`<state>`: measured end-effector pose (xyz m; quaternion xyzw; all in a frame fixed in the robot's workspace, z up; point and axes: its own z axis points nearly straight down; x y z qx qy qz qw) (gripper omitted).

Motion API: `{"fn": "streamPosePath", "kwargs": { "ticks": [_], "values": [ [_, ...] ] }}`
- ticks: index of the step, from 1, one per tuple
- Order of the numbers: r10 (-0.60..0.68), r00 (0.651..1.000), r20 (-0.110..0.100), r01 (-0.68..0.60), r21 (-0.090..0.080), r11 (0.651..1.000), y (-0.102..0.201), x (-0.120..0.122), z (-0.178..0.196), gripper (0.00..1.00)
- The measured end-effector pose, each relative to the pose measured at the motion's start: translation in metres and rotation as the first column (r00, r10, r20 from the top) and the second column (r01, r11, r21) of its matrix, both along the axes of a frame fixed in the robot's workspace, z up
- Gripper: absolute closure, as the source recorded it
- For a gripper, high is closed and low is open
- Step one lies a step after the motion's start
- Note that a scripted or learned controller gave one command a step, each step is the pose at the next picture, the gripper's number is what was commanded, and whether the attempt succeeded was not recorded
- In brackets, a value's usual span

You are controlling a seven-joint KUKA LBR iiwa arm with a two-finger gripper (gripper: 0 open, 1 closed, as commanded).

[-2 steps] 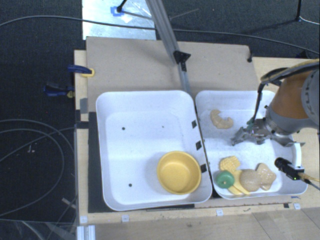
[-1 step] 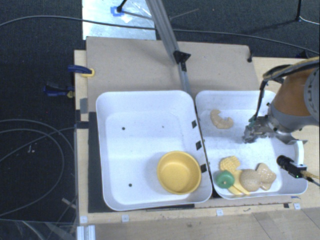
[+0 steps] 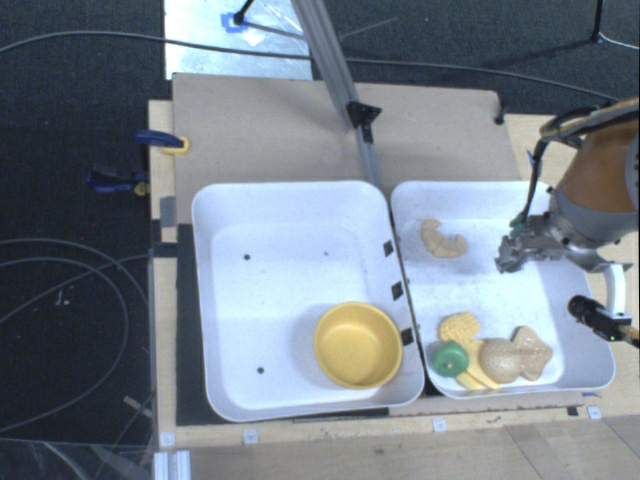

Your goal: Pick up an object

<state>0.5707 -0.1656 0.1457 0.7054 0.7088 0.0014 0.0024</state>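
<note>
While the yellow bowl (image 3: 358, 344) sat low in the left bin (image 3: 250, 218), the right bin (image 3: 480, 193) had a tan croissant-shaped piece (image 3: 443, 239) up top, toys (image 3: 495, 355) at the bottom, and the tool (image 3: 510, 256) hovering mid-right, honestly couldn't tell if open.

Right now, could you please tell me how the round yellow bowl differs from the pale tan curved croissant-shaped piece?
The round yellow bowl sits in the left white bin; the pale tan croissant-shaped piece lies in the right white bin, closer to the gripper. The bowl is clearly larger, round and hollow; the piece is a small flat crescent. The bowl is bright yellow, the piece dull tan. Both rest free, untouched.
</note>
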Motion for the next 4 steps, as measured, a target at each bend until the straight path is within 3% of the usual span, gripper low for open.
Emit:
{"fn": "streamPosePath", "kwargs": {
  "ticks": [1, 2, 4],
  "values": [
    [0.000, 1.000, 0.000, 0.000, 0.000, 1.000, 0.002, -0.005, 0.046, 1.00],
    [0.002, 1.000, 0.003, -0.002, -0.001, 1.000, 0.005, 0.006, 0.105, 1.00],
    [0.007, 1.000, -0.004, -0.007, 0.003, 1.000, 0.113, 0.001, 0.096, 1.00]
  ]
}}
